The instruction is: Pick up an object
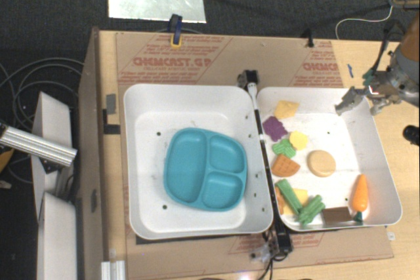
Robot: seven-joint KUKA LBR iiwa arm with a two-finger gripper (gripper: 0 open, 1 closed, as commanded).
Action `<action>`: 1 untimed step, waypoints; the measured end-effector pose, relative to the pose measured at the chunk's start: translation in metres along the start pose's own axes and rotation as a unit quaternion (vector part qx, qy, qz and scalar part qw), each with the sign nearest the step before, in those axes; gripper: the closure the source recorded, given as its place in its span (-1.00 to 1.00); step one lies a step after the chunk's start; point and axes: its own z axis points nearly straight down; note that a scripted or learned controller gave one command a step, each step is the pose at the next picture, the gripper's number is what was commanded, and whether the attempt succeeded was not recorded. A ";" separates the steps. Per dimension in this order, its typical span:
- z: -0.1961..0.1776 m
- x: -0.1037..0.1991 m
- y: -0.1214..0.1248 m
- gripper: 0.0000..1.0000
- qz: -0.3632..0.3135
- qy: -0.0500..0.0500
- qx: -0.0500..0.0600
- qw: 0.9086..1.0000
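Observation:
The right bin (pixel 377 141) holds several toy foods: a yellow wedge (pixel 286 109), a purple piece (pixel 275 128), a small yellow piece (pixel 298 140), an orange slice (pixel 285 166), a tan round biscuit (pixel 321 162), a carrot (pixel 359 192), green sticks (pixel 311 208) and a brown block (pixel 335 214). My gripper (pixel 362 102) hangs over the bin's far right corner, apart from all the toys. Its fingers (pixel 348 100) stand open with nothing between them.
The left bin (pixel 141 141) holds a teal divided plate (pixel 205 168). A clamp (pixel 250 80) sits at the top of the ridge between the bins. Cables run over the cardboard at the far right.

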 end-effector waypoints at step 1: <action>0.088 0.018 -0.039 -1.00 0.001 0.002 0.004 1.000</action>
